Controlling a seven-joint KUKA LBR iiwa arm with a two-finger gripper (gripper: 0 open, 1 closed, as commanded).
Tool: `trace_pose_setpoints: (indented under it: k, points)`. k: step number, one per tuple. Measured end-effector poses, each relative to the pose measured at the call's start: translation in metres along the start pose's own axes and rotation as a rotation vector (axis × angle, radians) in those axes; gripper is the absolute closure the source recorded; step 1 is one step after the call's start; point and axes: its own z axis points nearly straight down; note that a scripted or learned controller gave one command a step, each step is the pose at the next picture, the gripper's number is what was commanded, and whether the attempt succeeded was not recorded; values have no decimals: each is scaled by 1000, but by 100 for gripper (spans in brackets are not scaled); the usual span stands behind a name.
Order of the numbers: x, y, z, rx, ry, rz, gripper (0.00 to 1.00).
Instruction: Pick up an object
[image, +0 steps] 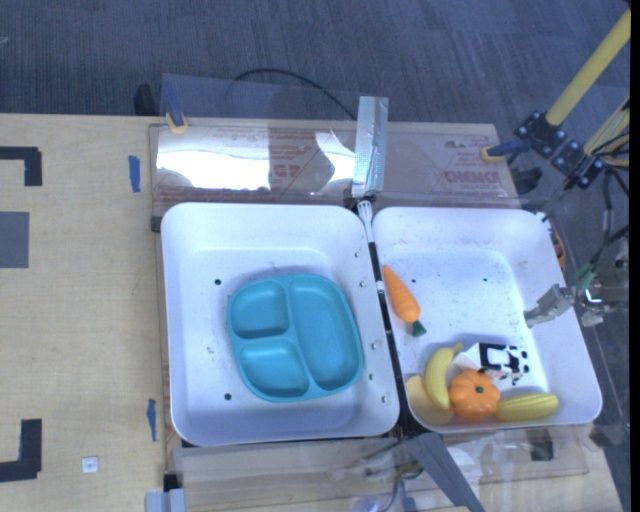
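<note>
The right bin (470, 235) holds several toy foods. An orange carrot (401, 296) with a green tip lies near its left wall, pointing down and to the right. At the front sit a yellow banana (437, 373), a round orange fruit (473, 394) with a green stem touching it, and a long yellow piece (526, 406) beside the fruit on its right. A small black and white object (501, 359) rests just behind the orange fruit.
A blue divided plate (294, 336) lies in the middle of the left bin (200, 250). A grey metal bracket (548, 303) with wires stands at the right bin's right rim. A yellow pole (592, 66) and clamps are at the top right. Clear panels stand behind both bins.
</note>
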Motion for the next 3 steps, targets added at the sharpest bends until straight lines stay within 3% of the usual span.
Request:
trace_pose_setpoints:
  k: [1, 2, 3]
  points:
    - [15, 29, 132, -11, -5, -96, 0]
    - [13, 30, 121, -15, -7, -92, 100]
    - [-23, 17, 37, -10, -7, -115, 100]
